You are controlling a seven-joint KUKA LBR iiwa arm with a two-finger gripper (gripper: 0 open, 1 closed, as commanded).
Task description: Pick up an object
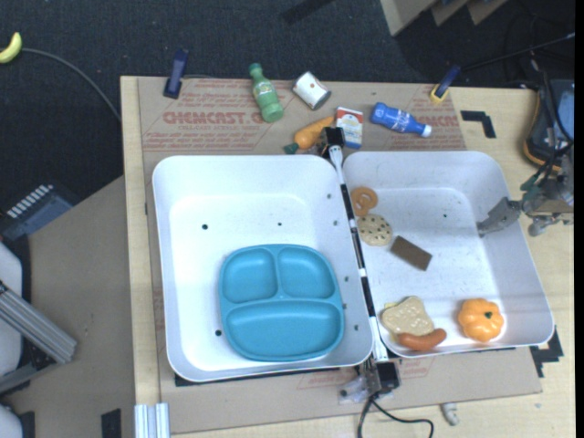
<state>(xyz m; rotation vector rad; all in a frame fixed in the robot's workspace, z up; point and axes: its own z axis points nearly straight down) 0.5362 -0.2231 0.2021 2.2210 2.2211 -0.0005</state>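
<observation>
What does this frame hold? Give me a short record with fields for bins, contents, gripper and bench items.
left bin: blue divided plate
right bin: pretzel, cookie, brown bar, toast slice, sausage, small pumpkin
gripper: at the right bin's right edge, over its rim, nothing seen held
bench behind bins: green bottle, blue bottle, white can, small carton

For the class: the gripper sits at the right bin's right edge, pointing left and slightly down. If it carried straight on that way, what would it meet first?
Probably the bare floor of the right bin; beyond the gripper, the brown block lies nearest that line, though depth is unclear.
</observation>
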